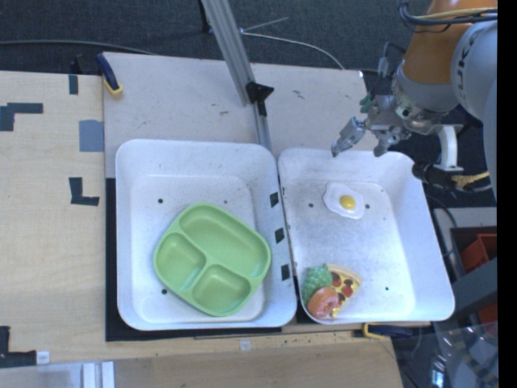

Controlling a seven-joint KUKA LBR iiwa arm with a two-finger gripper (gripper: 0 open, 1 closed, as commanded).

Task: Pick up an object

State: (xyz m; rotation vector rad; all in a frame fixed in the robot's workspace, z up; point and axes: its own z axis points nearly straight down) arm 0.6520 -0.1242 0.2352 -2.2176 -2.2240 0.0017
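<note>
**Q:** Camera view. Where is your gripper, and in what state?

**A:** My gripper hangs over the far rim of the right bin, near its far-left corner. My two fingers are spread apart with nothing between them. The orange band sits above my wrist at the far right.

**Q:** Which objects lie in the right bin?

**A:** A fried egg, white with a yellow yolk, lies flat in the far half, near my fingers but apart from them. A slice of pizza, with red, green and yellow patches, rests in the near-left corner against the bin wall, well apart from the egg.

**Q:** And the left bin?

**A:** The left bin holds a green divided plate with three compartments, lying flat toward the near side. A grey metal post slants over the bench beyond the bins.
</note>
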